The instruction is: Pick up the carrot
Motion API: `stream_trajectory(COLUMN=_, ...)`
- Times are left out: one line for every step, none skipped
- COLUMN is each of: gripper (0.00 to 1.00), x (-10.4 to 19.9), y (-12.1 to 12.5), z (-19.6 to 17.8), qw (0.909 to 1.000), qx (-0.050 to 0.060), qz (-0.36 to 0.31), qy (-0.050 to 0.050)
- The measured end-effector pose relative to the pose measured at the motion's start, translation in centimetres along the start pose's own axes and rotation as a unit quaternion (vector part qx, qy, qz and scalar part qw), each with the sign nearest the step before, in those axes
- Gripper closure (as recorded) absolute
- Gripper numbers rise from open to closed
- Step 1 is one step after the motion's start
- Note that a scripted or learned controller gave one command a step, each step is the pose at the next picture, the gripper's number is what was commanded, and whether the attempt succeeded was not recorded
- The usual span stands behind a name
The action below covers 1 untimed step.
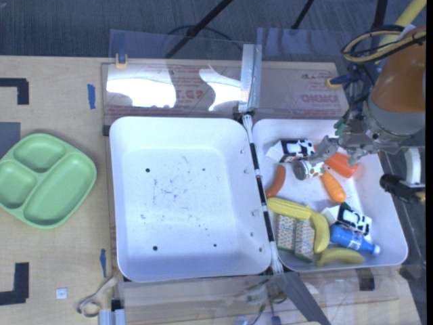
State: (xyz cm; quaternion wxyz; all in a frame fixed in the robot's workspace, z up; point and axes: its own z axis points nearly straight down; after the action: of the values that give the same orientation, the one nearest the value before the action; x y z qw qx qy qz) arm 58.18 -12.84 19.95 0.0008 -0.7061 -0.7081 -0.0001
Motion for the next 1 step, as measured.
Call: stream_trajectory(gripper=0.0, x=-4.6, y=-2.01, z=11.35, qw=0.9989, qx=-0.003, qz=0.047, qy=-0.001)
